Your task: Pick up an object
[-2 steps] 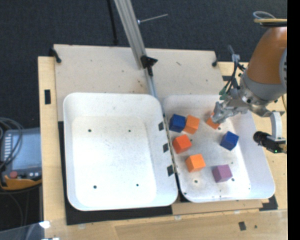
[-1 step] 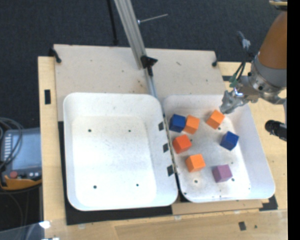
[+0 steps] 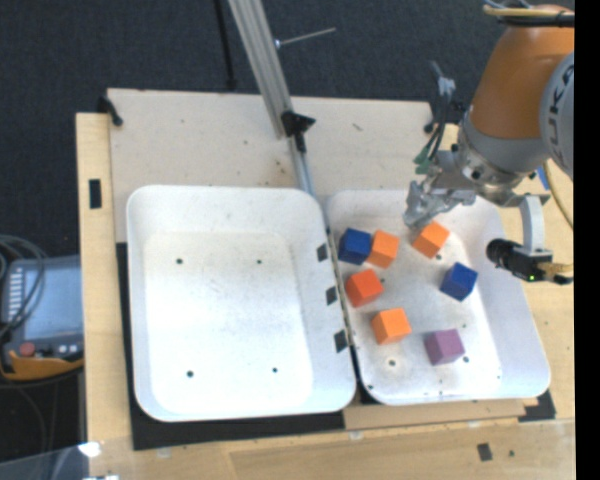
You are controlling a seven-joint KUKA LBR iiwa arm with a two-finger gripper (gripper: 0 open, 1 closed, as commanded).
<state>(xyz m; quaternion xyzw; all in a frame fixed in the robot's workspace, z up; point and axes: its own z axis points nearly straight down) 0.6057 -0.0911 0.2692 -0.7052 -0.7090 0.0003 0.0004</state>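
Nearest you, the purple cube (image 3: 443, 346) sits in the right bin (image 3: 515, 363), with an orange cube (image 3: 390, 324) just beside it. Farther back, your end effector (image 3: 423, 211) hangs over another orange cube (image 3: 431, 239); whether it is clenched you cannot tell. Two blue cubes (image 3: 355, 246) lie nearby.

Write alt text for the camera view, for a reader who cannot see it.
A grey and orange robot arm reaches in from the right, its gripper just above an orange block in the right bin. That bin also holds three more orange blocks, two blue blocks and a purple block. The left bin sits beside it.
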